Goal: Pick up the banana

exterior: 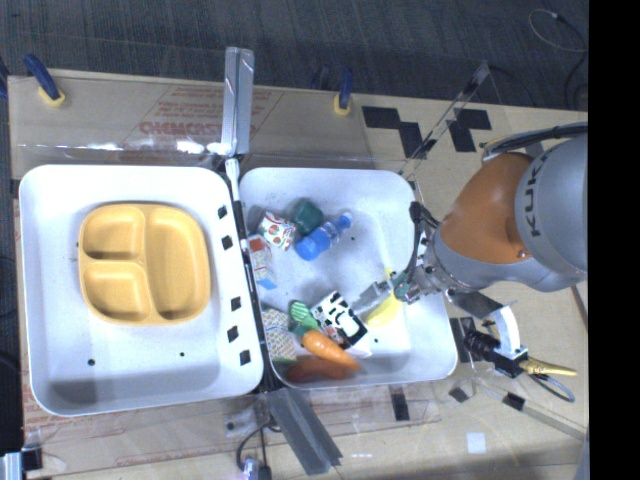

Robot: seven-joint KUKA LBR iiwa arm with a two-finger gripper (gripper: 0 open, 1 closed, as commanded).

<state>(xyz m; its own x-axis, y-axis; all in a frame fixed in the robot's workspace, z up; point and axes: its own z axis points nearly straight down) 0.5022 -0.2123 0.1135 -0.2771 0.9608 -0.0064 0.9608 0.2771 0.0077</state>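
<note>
the grey arm with its orange band comes in from the right and bends down into the right bin. its claw sits low over the near right part of that bin, right at the banana, a yellow shape lying beside the black-and-white patterned item. i can't tell from here whether the claw is spread or pressed together, it is too small and dark against the clutter. on the arm's grey body a few large dark letters read "ku", cut off at the edge.

in the same bin a carrot lies along the near wall, with something green just beside it. further back sit a blue bottle, a dark green object and a small red-and-white pack whose print is too small to read.

the left bin holds a yellow divided tray. faint reddish lettering runs across the worktop behind the bins, unreadable at this distance. two blue clamps grip its far edge.
</note>
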